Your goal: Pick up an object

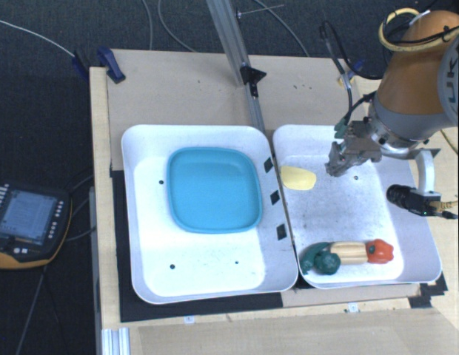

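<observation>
My gripper [340, 161] hangs over the far part of the right bin [407, 272], and from this angle I cannot tell whether it is open or closed; nothing shows in its grasp. Just to its left, a pale yellow object [297, 177] lies on the bin floor near the left wall, while at the near edge a green piece [320, 259], a tan wooden piece [349, 253] and a red piece [379, 251] lie in a row. The left bin [141, 198] holds a blue square plate [214, 189].
</observation>
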`<state>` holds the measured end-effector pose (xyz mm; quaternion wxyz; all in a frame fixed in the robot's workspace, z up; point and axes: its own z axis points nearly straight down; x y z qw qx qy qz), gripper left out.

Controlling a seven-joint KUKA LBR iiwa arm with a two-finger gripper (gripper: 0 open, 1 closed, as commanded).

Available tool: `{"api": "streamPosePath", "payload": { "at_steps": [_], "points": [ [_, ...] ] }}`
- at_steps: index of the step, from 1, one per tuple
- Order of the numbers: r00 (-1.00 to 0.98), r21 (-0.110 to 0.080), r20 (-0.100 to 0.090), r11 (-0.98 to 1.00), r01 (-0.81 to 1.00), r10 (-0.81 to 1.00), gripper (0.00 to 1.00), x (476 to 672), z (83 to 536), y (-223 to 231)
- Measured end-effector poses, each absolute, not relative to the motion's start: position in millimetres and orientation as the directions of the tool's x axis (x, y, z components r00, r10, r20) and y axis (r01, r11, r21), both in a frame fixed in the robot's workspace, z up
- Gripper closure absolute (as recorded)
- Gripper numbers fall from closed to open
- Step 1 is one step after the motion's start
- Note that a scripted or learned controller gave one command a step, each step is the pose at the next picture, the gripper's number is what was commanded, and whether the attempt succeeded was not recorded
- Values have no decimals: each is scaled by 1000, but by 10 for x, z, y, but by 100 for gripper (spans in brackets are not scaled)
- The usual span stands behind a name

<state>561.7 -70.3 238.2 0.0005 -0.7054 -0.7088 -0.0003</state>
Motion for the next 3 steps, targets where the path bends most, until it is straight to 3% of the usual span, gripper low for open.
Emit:
{"api": "streamPosePath", "payload": {
  "at_steps": [2, 3],
  "points": [
    [-5, 0, 1, 5, 1000, 1000, 100, 5911, 2386, 417],
    [-4, 0, 1, 4, 1000, 1000, 100, 5925, 2393, 935]
  ]
}}
